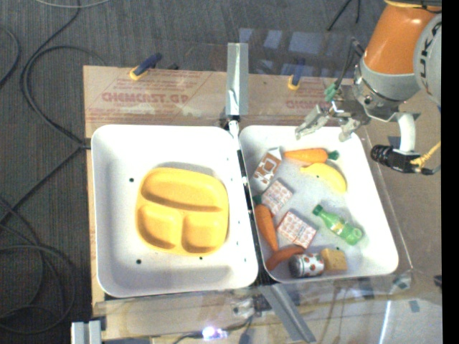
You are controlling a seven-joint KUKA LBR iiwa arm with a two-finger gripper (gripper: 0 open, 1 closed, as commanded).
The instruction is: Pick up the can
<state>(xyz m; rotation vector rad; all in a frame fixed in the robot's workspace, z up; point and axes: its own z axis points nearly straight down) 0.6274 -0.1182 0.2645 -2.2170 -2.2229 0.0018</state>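
Progress: you are watching the gripper [329, 125] hovering, jaws apart, gripping nothing | can [307, 265] lying well beyond the jaws, unpicked | reach, grasp, lift remaining

Left bin [107, 213]: yellow divided tray [183, 210], lying flat near centre. Right bin [376, 213]: carrot [307, 155] at far end, banana [326, 175] just beside it; three small printed cartons [267, 168] [277, 193] [296, 229]; second carrot [267, 228]; green bottle [338, 225] on its side; sausage [283, 256]; tan block [333, 260] near front wall.
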